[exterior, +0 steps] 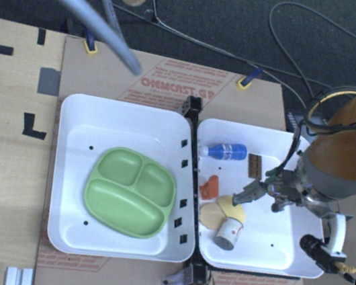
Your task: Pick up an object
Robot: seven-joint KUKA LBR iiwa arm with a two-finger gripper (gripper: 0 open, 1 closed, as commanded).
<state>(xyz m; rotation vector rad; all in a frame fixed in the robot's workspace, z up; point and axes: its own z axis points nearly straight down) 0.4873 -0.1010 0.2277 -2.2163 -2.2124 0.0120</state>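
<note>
The right bin (pixel 280 259) holds several small things. A blue bottle (pixel 226 152) lies at its back, with a brown block (pixel 254 165) beside it. An orange-red piece (pixel 209 188) lies near the left wall, above a cream-yellow piece (pixel 220 211). A small grey and white can (pixel 227 234) lies in front of those. My gripper (pixel 258 192) hangs over the middle of this bin, just right of the cream-yellow piece and below the brown block. Nothing shows held in it.
The left bin (pixel 70 153) holds a green divided plate (pixel 130 191). A black divider (pixel 189 174) runs between the bins. The grey arm with its orange band (pixel 345 144) comes in over the right bin's right side. Cables cross the dark floor behind.
</note>
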